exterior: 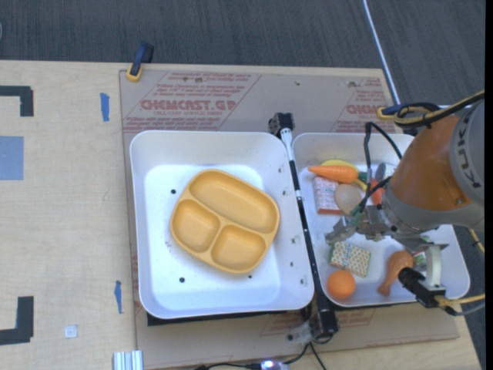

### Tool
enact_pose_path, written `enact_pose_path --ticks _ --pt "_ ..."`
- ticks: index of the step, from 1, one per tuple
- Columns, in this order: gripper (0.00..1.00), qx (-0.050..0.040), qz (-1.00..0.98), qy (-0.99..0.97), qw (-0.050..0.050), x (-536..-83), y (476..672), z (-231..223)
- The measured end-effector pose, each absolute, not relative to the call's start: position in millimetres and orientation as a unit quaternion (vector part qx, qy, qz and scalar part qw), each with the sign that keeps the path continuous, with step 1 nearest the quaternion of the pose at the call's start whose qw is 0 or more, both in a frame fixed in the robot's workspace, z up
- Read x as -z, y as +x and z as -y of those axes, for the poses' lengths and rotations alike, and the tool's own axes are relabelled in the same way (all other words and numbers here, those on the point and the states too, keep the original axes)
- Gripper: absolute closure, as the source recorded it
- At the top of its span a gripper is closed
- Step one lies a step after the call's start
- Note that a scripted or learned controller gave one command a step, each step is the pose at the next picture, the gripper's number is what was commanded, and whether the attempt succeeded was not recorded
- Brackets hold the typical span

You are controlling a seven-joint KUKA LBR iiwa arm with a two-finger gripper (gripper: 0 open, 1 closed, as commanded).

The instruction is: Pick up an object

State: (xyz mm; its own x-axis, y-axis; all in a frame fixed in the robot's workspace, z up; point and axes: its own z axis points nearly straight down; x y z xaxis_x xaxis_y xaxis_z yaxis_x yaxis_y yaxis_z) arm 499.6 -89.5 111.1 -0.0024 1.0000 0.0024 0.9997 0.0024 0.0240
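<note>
Camera view puts the gripper [356, 226] low over the right bin [461, 284], and we take the cracker [350, 258] (a pale speckled square) as the likeliest target. It lies flat just below the gripper, toward the bin's near edge, with the orange ball [340, 284] beside it on the near side and the carrot [333, 173] well beyond, its long axis running left to right. Whether the jaws are parted or closed, we cannot tell.
</note>
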Motion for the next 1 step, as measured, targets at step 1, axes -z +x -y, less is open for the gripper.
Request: enact_pose_path --ticks 1 --pt "1.00 -0.0104 -0.708 0.706 0.010 -121.2 501.0 89.5"
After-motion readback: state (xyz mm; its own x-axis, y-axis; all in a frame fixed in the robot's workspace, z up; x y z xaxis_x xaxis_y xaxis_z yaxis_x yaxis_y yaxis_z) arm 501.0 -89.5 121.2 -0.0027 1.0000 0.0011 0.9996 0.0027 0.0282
